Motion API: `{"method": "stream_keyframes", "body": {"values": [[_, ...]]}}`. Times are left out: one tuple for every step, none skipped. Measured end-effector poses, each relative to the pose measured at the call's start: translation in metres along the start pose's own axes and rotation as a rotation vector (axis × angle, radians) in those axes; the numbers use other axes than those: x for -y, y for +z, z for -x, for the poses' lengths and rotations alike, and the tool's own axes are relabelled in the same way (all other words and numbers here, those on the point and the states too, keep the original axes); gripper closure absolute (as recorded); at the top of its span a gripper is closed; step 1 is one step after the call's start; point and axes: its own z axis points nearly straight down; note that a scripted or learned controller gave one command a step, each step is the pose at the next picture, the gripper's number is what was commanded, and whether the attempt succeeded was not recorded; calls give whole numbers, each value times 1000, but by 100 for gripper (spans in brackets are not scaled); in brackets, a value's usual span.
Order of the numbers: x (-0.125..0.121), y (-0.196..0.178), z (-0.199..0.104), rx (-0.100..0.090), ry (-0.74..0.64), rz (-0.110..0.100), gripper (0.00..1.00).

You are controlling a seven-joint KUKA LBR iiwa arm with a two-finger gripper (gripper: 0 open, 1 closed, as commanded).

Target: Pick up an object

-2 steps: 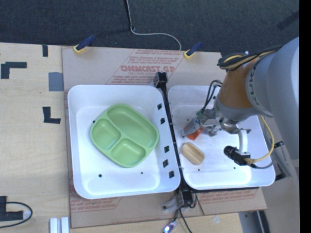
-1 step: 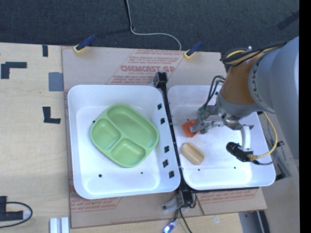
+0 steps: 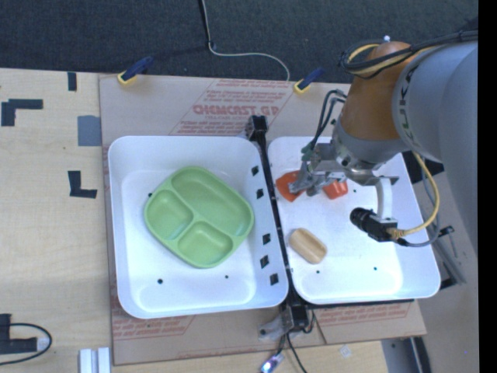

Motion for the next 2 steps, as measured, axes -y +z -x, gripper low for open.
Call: {"method": "stream_keyframes", "body": {"values": [[14, -70, -58, -1, 0, 0, 100], [82, -155, -134, -2, -4, -1, 100]]}}
